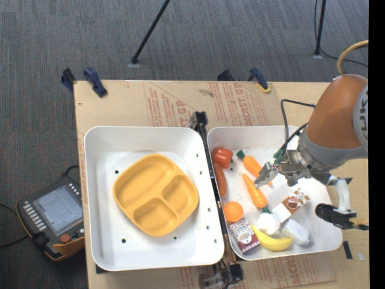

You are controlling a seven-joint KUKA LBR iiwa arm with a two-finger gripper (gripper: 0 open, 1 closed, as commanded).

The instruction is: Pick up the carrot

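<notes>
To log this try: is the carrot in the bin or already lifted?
In the bin: the carrot lies flat on the right bin's floor, gripper just above its upper end.

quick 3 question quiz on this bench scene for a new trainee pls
1. True or false: the yellow plate lies in the left bin.
2. Which lies nearest the gripper? A) banana B) carrot C) orange ball
3. Fill in: the red pepper lies in the ___ bin.

Key: 1 true; 2 B; 3 right.
</notes>
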